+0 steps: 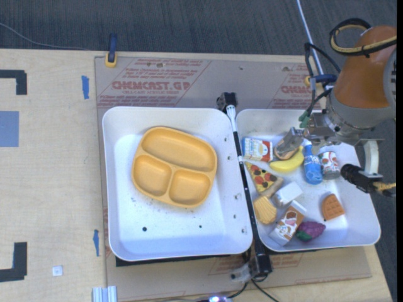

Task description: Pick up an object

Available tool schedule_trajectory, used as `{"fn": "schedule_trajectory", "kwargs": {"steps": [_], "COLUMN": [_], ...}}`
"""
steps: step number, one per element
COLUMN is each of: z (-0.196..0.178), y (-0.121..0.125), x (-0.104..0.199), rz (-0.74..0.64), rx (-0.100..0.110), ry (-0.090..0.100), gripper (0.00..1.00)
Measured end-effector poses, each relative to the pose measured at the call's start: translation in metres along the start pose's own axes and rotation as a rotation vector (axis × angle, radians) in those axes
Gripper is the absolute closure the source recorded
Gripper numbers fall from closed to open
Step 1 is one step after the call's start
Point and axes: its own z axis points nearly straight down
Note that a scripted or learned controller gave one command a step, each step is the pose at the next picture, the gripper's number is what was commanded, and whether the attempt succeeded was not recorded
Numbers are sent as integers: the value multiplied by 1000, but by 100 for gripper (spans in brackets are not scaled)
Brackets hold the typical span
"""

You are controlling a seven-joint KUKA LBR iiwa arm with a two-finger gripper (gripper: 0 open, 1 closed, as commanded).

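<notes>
The right bin [365, 231] holds several toy foods: a milk carton [256, 148], a banana [286, 163], a blue bottle [312, 168], a red and white can [329, 162], a pizza slice [264, 178], a white block [288, 192], a yellow waffle piece [264, 210], an orange bread slice [332, 206], a small carton [286, 225] and a purple eggplant [310, 230]. My gripper [289, 145] hangs low at the back of this bin, just above the banana and beside the milk carton. Its grey tip hides part of the banana.
The left bin [119, 231] holds a yellow divided plate [174, 166]. A black clamp [227, 100] stands at the back between the bins. A black bar [357, 177] juts over the right bin's right side. The arm's orange band [362, 74] looms above the back right corner.
</notes>
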Motion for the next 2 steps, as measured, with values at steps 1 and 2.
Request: {"fn": "schedule_trajectory", "kwargs": {"steps": [1, 2], "z": [101, 91], "y": [-1, 0], "x": [-35, -35], "rz": [0, 1], "rx": [-4, -6], "ry": [-1, -2], "gripper": [0, 100]}}
